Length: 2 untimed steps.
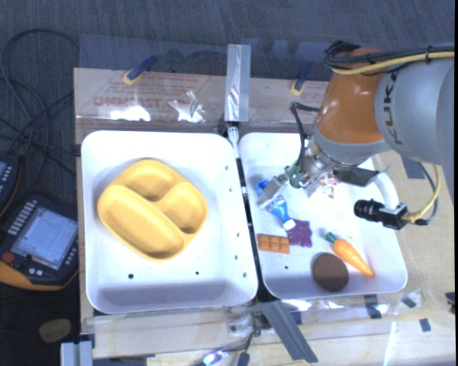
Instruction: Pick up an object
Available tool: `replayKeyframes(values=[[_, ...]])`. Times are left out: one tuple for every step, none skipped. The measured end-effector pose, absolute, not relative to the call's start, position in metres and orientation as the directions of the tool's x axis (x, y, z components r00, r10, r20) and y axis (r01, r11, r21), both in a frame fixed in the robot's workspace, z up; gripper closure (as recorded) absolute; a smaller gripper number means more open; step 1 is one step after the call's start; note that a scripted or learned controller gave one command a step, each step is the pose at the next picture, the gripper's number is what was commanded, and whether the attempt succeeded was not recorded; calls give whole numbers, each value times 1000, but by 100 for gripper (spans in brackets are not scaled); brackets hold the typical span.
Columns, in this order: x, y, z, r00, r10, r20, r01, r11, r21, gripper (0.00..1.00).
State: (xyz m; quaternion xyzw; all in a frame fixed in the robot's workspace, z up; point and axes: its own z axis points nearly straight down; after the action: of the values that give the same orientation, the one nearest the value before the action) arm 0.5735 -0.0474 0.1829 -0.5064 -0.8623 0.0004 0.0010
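We look down on a counter (pixel 91 97) holding two shallow white bins. The left bin (pixel 99 280) contains a large yellow moulded tray (pixel 151 207), filling most of its middle. The right bin (pixel 389 277) holds small toys clustered toward its lower half: a blue tube (pixel 279 207), a purple grape bunch (pixel 299 235), an orange waffle block (pixel 273 243), a brown ball (pixel 330 271) and a carrot (pixel 349 255). The grey and orange arm (pixel 366 113) reaches in from the upper right, its claw (pixel 299 175) low over the bin's upper left, just beside the blue tube, seemingly lining up a grab. We cannot tell whether the claw is spread or clenched.
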Motion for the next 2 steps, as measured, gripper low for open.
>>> replayKeyframes(values=[[574,-48,183,-487,873,1,873,487,-2,0],[561,-75,183,-419,908,1,908,419,-1,0]])
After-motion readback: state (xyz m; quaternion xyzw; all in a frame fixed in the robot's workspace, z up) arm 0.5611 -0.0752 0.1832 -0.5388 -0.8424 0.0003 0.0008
